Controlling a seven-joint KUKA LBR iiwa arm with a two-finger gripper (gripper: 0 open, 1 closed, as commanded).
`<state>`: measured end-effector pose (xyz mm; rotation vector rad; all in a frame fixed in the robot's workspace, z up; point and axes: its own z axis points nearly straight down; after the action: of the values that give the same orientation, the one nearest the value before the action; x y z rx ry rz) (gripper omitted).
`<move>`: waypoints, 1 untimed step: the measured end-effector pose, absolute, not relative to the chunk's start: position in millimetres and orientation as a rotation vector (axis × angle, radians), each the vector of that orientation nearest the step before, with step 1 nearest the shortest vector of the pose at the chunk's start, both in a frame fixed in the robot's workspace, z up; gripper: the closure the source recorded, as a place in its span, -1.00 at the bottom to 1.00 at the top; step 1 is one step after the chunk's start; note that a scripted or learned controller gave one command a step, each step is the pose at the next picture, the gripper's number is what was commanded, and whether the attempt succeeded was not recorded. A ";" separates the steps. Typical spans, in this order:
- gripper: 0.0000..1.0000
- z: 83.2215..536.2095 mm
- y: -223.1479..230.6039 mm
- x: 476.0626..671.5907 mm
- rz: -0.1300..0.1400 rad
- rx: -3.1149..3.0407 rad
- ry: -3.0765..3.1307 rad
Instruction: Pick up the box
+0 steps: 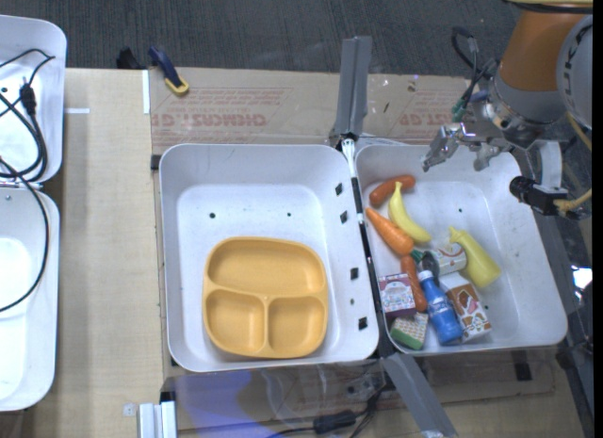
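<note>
Several small boxes lie at the front of the right bin (pixel 528 238): a brown-red carton (pixel 469 310), a pink carton (pixel 398 292) and a green-white one (pixel 410 332). A blue bottle (pixel 439 307) lies between the pink and brown cartons, touching both. My gripper (pixel 461 152) hangs over the bin's far edge, well behind the boxes and apart from them. Its fingers stand open with nothing between them.
The right bin also holds a banana (pixel 407 215), two carrots (pixel 387 229), an orange sausage-like piece (pixel 391 188) and a yellow squeeze bottle (pixel 477 256). A yellow divided plate (pixel 267 297) sits in the left bin (pixel 188 201). A grey post (pixel 353 88) rises between the bins at the back.
</note>
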<state>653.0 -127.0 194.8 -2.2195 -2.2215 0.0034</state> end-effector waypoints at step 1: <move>-1.00 92.5 -205.7 607.2 -0.002 -2.185 -2.257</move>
<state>607.2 -205.7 92.5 -2.1854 -2.2571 -0.0016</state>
